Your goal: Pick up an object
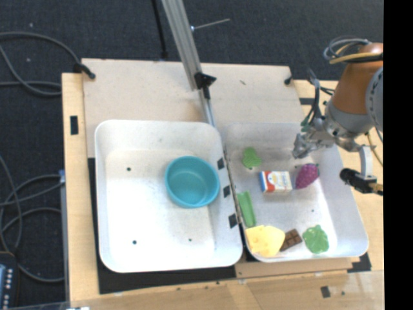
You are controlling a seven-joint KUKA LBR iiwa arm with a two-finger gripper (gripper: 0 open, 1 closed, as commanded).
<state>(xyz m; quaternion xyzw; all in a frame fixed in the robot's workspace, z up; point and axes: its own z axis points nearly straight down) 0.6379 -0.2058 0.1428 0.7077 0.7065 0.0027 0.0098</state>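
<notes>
A pale wooden surface (142, 89) carries two shallow white bins set side by side, ringed by dark floor and loose black cables (26, 57). A slanted aluminium rail (184, 34) crosses the top of the scene and ends between the bins.

The left bin (129, 237) holds a single teal bowl (191, 181), sitting upright near its middle.

The right bin (342, 218) holds the clutter. From the right, the grey arm with its orange band (355, 86) reaches over the bin's far right corner. Its gripper (303, 146) hangs low over the bin floor, just above and to the left of a purple grape cluster (307, 175). The fingers are dark and blurred against the bin; whether they are spread or pressed together cannot be told, and nothing is seen between them.

A small red, white and blue carton (276, 181) lies just left of the grapes. A yellow wedge, possibly cheese (264, 239), rests at the near edge, touching a small brown block (292, 239). A green leafy piece (315, 239) lies just right of the block. A long green pod (246, 208) lies along the left wall, and a small green lump (251, 159) sits toward the far left.
</notes>
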